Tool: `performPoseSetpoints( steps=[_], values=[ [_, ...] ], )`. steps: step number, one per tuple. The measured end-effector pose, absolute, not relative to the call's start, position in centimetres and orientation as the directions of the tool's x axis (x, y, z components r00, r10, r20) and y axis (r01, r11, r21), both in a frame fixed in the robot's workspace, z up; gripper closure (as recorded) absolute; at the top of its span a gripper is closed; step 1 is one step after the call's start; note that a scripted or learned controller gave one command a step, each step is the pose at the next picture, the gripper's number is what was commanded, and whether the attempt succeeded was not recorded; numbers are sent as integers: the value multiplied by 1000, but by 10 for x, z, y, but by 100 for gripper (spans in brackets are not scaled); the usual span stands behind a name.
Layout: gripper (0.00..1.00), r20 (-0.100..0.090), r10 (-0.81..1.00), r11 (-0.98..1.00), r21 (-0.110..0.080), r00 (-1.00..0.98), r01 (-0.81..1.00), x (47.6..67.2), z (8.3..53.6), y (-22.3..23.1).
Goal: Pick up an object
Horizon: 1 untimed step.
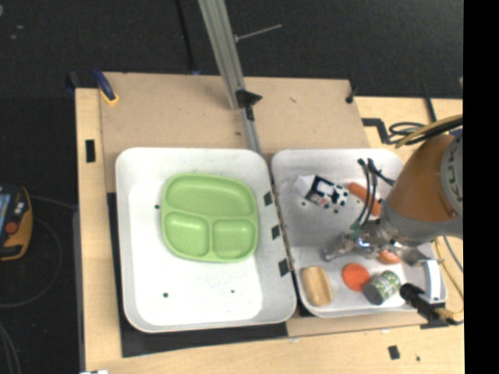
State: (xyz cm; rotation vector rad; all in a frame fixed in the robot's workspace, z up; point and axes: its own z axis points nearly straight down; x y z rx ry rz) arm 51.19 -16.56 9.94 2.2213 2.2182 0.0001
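The arm point(425, 189) reaches into the right bin point(312, 158) because that is where the loose things lie. The gripper point(360, 242) hangs low near the bin's middle, and I cannot tell whether it is released or clenched; a silvery piece at its 9 o'clock may be part of it. Nothing is visibly held.

Likely targets sit close by: an orange ball point(355, 276) at the gripper's 6 o'clock and a green can point(382, 287) at its 5 o'clock, just beside the ball. A tan roll point(316, 285) lies at the bin's 7 o'clock and a white-and-black box point(323, 192) at 11 o'clock. The left bin point(140, 287) holds a green plate point(209, 216), centred and flat, well apart from the gripper. Both bins rest on the tabletop point(171, 107).
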Motion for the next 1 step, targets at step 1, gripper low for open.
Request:
performPoseSetpoints(
  steps=[1],
  values=[
    [100,-2,1000,-6,8,6,1000,514,113,-167]
  ],
)
